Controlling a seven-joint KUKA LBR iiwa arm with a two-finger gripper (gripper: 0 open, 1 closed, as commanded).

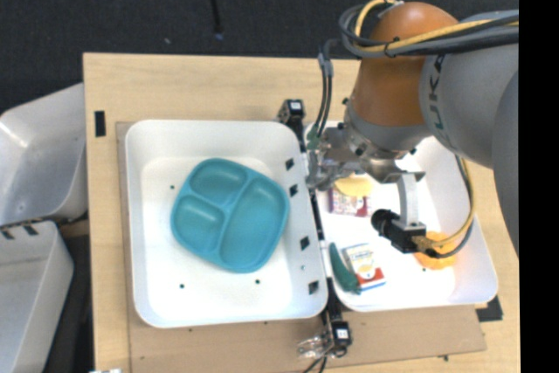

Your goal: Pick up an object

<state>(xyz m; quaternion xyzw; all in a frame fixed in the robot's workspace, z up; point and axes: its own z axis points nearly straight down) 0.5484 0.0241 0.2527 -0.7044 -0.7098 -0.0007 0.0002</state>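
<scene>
Leftmost, a blue divided plate lies in the left bin. Rightward, the gripper hovers low in the right bin, seemingly descending toward a pale yellow item and purple packet; next comes closing squarely on one.

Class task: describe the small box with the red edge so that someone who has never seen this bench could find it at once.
Start at the right bin, under the arm. Near its front left corner lies the box, beside a green tool. It alone has a white face with a red edge; the purple packet lies further back.
</scene>
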